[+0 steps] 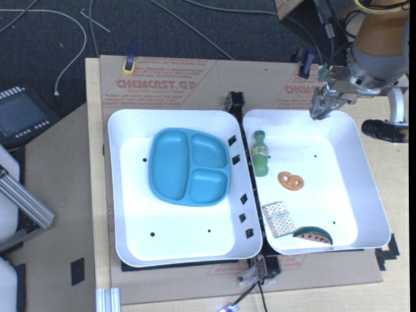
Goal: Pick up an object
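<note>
The right bin held a green bottle, a pretzel, a patterned packet and a watermelon slice. The gripper hung over its far rim, grasping nothing; its opening could not be told. The left bin held a blue plate.

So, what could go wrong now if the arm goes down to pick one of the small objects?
The gripper hangs at the right bin's far rim, away from every object, so a straight descent may strike it. The green bottle lies along the bin's left wall and could roll away. The watermelon slice and checkered packet lie close together, risking a double grasp.
</note>
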Tool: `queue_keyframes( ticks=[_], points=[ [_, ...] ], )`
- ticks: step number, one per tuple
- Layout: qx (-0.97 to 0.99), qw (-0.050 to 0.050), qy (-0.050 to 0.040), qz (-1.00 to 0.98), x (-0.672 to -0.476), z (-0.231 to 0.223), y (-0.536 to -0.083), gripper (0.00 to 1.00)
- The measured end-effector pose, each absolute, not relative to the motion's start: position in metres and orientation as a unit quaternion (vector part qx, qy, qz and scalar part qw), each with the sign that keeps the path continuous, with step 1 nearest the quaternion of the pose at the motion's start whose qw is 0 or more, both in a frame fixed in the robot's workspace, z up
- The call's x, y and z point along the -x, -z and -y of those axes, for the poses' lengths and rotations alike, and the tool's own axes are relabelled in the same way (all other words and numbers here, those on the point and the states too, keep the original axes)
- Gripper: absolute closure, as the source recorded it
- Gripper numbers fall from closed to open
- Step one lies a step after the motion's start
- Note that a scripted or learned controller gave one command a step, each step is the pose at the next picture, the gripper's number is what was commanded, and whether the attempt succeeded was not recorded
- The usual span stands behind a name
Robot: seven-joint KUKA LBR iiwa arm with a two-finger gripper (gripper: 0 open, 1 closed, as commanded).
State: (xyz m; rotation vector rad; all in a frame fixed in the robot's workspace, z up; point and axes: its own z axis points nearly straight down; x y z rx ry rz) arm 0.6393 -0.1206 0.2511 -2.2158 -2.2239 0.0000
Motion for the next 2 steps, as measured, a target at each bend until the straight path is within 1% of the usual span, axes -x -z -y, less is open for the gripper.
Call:
queue_keyframes(
  ticks=[1, 2],
  points=[
    [0.705, 0.002, 0.0003, 0.709, -0.627, 0.063, -0.256, 1.00],
    [0.705, 0.002, 0.0002, 0.709, -0.618, -0.001, -0.247, 1.00]
  ],
)
